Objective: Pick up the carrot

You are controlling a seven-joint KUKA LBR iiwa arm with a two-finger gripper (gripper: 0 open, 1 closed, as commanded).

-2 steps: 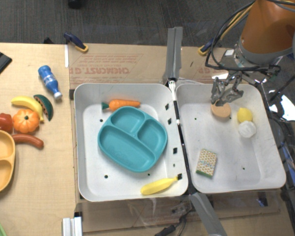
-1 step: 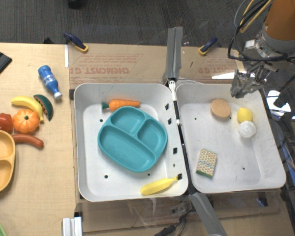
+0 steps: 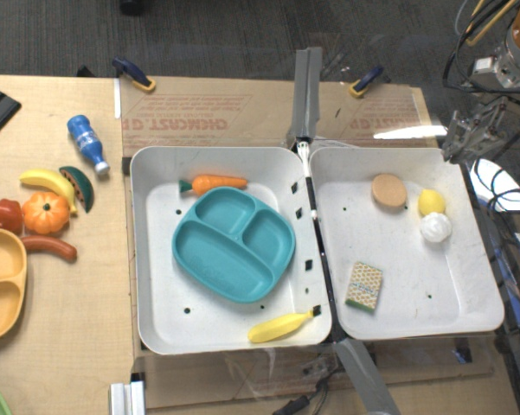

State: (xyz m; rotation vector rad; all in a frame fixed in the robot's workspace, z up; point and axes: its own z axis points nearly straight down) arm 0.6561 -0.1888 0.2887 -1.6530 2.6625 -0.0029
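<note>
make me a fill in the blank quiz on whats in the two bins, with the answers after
1. The carrot lies in the ____ bin, by its far wall.
2. The carrot sits just beyond the far edge of the ____ divided plate.
3. A yellow ____ lies near the front wall of the left bin.
4. The right bin holds ____ things: a tan disc, a lemon, a white ball and a small box.

Answers: left; teal; banana; four

The cardboard sheet [image 3: 208,115] behind the bins bears upside-down red print reading "CHEMCAST GP".
</note>
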